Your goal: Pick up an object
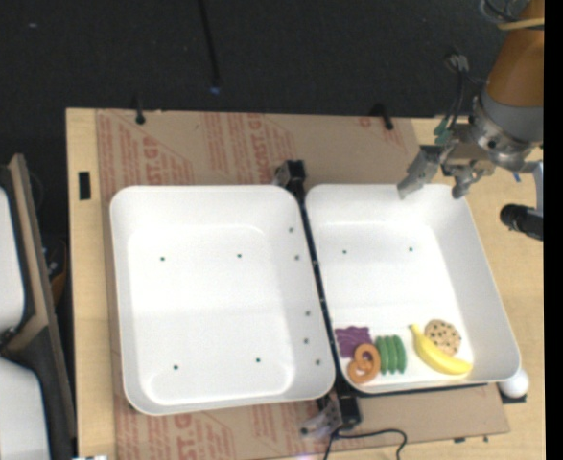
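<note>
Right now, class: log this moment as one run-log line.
gripper: open, above right bin's far edge | holding nothing | banana, cookie at near edge | no pick yet

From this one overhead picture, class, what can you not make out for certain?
- Arm: cut off by the right edge above the orange band.
- Purple item: too small and blurred to identify, partly behind the orange ring.
- White object beside the right bin: partly hidden by its rim.
</note>
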Available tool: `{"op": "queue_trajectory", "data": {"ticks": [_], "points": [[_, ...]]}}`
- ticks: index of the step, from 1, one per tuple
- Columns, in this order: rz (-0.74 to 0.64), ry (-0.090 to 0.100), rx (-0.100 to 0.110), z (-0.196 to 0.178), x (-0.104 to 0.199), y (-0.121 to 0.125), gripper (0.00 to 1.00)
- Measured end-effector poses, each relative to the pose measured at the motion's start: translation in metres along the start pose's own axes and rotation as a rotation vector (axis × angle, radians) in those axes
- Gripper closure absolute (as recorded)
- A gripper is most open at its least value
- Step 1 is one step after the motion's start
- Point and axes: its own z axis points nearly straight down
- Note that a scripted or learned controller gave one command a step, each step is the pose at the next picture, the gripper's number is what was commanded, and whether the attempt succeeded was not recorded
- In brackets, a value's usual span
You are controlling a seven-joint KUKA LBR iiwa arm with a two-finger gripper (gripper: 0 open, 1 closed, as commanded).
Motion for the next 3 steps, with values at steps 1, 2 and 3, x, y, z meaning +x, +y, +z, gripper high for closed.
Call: {"op": "queue_trajectory", "data": {"ticks": [1, 2, 3], "points": [[-0.001, -0.001, -0.008, -0.005, 0.000, 0.001, 0.00], [0.000, -0.001, -0.003, 0.048, -0.010, 0.004, 0.00], [0.000, -0.001, -0.003, 0.097, -0.021, 0.005, 0.00]]}}
